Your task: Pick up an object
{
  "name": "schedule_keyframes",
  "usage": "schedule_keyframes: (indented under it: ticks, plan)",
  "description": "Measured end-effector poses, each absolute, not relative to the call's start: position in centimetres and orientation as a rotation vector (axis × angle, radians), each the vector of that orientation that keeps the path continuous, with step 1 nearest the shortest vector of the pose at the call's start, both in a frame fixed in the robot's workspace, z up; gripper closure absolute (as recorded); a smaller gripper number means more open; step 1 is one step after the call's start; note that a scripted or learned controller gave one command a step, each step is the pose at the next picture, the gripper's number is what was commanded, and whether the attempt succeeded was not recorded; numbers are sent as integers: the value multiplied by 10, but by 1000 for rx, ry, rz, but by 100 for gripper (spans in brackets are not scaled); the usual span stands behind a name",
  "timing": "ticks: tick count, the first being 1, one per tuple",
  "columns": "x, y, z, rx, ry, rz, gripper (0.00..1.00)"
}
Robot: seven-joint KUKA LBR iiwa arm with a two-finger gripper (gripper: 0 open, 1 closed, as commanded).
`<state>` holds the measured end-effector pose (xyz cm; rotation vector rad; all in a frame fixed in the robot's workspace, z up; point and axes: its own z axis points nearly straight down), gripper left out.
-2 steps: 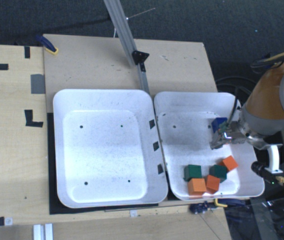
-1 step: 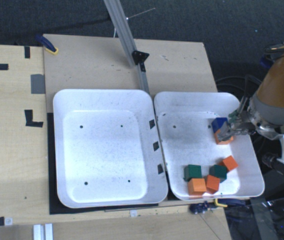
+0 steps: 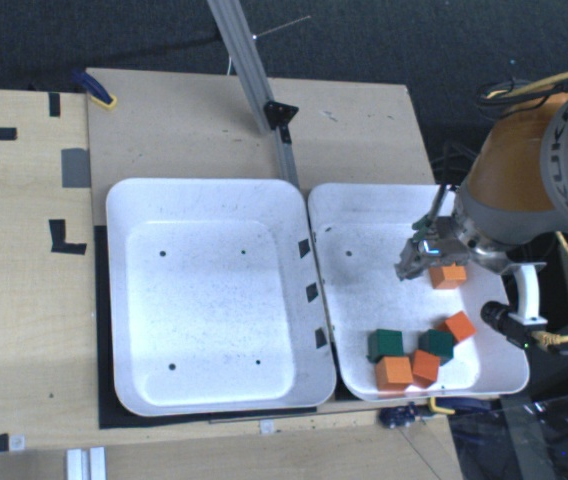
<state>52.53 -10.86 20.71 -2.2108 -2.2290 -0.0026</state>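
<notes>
Orange block (image 3: pixel 449 276) beside tool (image 3: pixel 416 258) of unclear grip, more blocks (image 3: pixel 411 355) in right bin (image 3: pixel 359 228)

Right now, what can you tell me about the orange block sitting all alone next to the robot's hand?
The lone orange block is a small cube with flat faces and a matte look. It sits tilted a bit in the right bin, near its right side, apart from the cluster of green and orange blocks lower down. The gripper hangs just beside its upper left corner. Whether it touches the block is too hard to tell.
</notes>
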Motion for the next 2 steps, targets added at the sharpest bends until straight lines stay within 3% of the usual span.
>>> schedule_keyframes:
  ticks: [2]
  plan:
    - [538, -3, 212, -2211, -2228, 1, 100]
